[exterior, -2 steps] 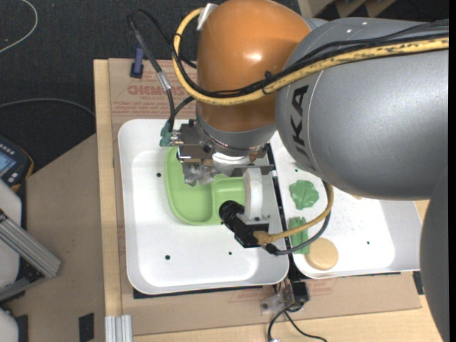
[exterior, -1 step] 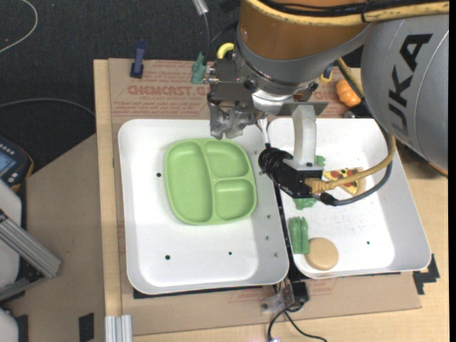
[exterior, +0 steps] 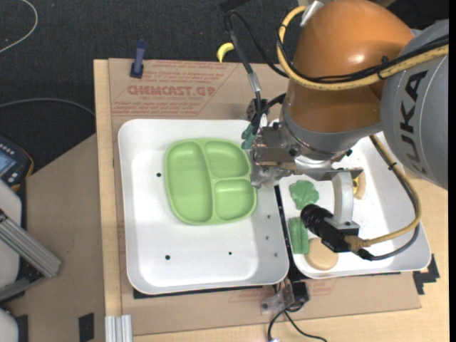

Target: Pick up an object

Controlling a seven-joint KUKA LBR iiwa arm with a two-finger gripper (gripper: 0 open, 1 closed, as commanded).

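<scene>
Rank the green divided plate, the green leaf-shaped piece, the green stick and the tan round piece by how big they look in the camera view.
1. green divided plate, by far the largest.
2. green leaf-shaped piece and green stick: too alike to rank, both partly covered by the arm.
3. tan round piece, also partly covered, so unsure.

Left bin [exterior: 135,212]: divided tray [exterior: 210,182] inside, toward its right wall. Right bin [exterior: 399,191]: several small items [exterior: 303,216] beneath the arm [exterior: 342,70].
</scene>
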